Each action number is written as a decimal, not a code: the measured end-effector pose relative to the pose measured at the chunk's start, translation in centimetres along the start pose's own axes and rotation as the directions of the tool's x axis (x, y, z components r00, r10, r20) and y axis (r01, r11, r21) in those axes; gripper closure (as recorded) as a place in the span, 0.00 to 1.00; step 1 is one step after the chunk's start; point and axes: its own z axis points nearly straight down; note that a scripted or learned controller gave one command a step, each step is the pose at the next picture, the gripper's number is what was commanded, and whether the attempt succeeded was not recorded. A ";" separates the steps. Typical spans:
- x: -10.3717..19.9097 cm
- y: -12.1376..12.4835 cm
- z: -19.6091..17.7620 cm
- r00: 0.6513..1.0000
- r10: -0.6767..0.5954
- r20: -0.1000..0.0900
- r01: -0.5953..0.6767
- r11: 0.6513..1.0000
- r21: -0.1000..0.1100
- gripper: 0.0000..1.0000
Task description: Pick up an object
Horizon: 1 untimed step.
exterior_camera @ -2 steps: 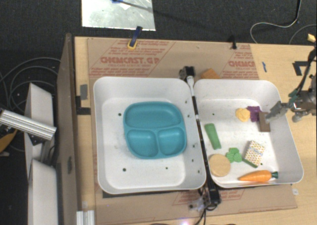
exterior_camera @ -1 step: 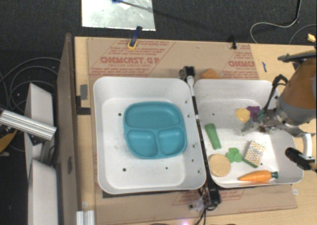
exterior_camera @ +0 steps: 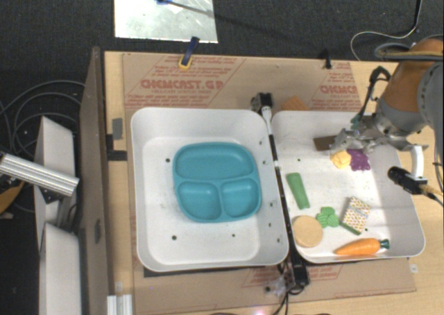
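Yellow object (exterior_camera: 340,160): small, rounded, smooth; lies in the right bin (exterior_camera: 402,220) near its far side, touching a purple lumpy piece (exterior_camera: 359,161) on its right.
End effector (exterior_camera: 352,141): low over the yellow object, just above and beside it; contact unclear; cannot tell how it stands, nothing seen gripped.
Other right-bin items: green flat bar (exterior_camera: 298,190), tan disc (exterior_camera: 307,231), green leafy toy (exterior_camera: 327,218), patterned box (exterior_camera: 356,214), orange carrot (exterior_camera: 359,247).
Left bin (exterior_camera: 156,133): holds a teal three-compartment tray (exterior_camera: 216,181), glossy plastic.
Worktop (exterior_camera: 208,81): brown cardboard, red print.
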 end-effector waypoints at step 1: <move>1.2 -4.7 0.1 1.000 0.006 0.000 -0.006 1.000 0.003 0.00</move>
